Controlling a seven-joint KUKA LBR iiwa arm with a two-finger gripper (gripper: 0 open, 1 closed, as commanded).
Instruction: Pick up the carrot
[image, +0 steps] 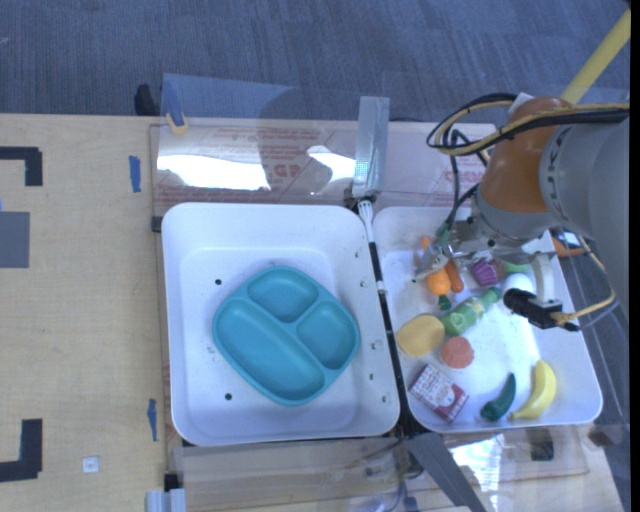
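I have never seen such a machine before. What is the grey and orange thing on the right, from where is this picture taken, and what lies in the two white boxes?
The picture comes from one fixed camera above the bench, looking down at a slant. The grey and orange thing is a robot arm reaching in from the right. Its tool hangs low over the right bin, close to the carrot; whether it holds the carrot I cannot tell. That bin contains toy food: a banana, a lemon, a red round piece and a small red and white box. The left bin holds a teal divided plate.
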